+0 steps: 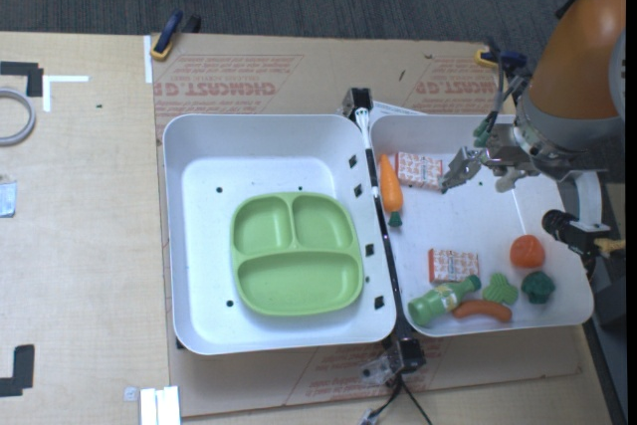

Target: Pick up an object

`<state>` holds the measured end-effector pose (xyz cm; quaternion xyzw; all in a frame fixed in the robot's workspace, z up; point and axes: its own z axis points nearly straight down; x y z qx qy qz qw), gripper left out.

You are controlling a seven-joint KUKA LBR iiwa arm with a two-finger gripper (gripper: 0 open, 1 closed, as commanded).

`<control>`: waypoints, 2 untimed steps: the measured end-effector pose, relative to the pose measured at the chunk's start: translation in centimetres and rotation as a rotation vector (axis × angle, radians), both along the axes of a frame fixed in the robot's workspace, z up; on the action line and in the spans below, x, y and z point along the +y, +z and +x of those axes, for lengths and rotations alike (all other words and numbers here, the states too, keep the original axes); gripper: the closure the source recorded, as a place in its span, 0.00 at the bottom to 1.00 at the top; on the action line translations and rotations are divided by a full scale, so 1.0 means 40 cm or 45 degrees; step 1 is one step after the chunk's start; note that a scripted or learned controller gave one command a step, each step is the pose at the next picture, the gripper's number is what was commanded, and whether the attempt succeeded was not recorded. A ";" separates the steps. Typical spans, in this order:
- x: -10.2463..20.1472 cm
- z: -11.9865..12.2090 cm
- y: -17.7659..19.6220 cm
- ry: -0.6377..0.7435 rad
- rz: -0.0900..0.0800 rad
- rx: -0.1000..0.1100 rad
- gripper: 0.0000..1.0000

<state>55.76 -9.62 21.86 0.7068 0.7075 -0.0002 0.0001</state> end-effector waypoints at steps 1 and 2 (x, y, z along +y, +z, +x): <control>-0.014 0.106 -0.302 -0.026 0.000 0.001 0.00; 0.046 -0.146 -0.066 -0.238 0.001 0.001 0.00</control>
